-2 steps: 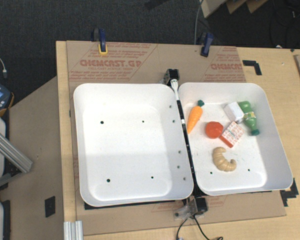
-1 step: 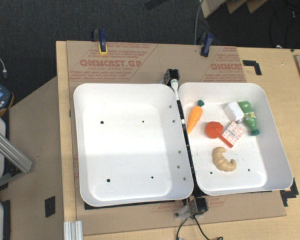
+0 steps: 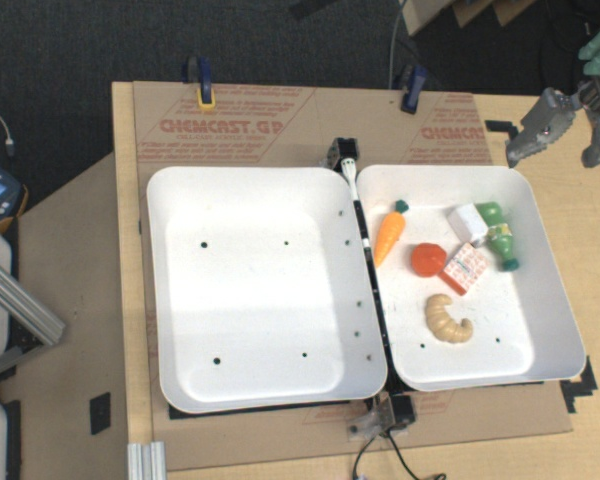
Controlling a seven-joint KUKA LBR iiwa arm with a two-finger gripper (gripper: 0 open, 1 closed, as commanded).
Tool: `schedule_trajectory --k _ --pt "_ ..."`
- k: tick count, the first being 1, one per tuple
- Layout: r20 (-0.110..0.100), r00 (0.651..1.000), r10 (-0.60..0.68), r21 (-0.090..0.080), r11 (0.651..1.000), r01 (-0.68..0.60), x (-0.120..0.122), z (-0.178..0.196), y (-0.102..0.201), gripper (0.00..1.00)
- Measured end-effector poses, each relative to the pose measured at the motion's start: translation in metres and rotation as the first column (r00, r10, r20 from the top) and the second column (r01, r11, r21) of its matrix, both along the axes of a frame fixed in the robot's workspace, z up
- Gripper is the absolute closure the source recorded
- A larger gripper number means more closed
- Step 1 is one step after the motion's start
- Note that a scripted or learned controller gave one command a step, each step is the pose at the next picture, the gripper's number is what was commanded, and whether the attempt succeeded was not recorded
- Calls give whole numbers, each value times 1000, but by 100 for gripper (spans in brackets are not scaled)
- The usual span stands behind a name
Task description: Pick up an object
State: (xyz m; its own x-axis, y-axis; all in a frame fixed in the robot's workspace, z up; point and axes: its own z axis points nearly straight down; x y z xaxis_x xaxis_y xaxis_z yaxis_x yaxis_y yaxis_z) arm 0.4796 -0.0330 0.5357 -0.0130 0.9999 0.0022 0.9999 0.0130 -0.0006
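Camera view, looking down at a slant on both bins:

Gripper: you will find the gripper at the upper right, above the brown board and beyond the far right corner of the right bin, well apart from every object. You cannot tell whether it is released or clenched; nothing is seen in its grasp.

Right bin: the right bin holds all the loose things you see, gathered in its middle and far half.

Carrot: the toy carrot lies near the bin's left wall, its green tip pointing away from you toward the far edge.

Red piece: a round red piece sits just right of the carrot, touching or nearly touching the patterned box.

Patterned box: a small red-and-white box lies tilted at the centre of the cluster.

White block: a white block rests just beyond that box.

Green item: a green item lies beside the white block on its right, stretching toward you along the box's right side.

Croissant: a tan toy croissant lies nearest you, a little apart from the rest.

Left bin: the left bin sits edge to edge with the right one.

Board: both bins rest on a printed brown board, held by two blue clamps at its far edge.
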Motion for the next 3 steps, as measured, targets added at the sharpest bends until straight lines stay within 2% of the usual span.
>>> schedule_trajectory --k 1,2,3 --pt "1 1000 5 0 1000 -5 -1 -1 148 0" --pt "-4 1000 -1 -2 1000 1 -2 -24 264 0" --pt "5 1000 -12 1 1000 12 0 1 258 0"
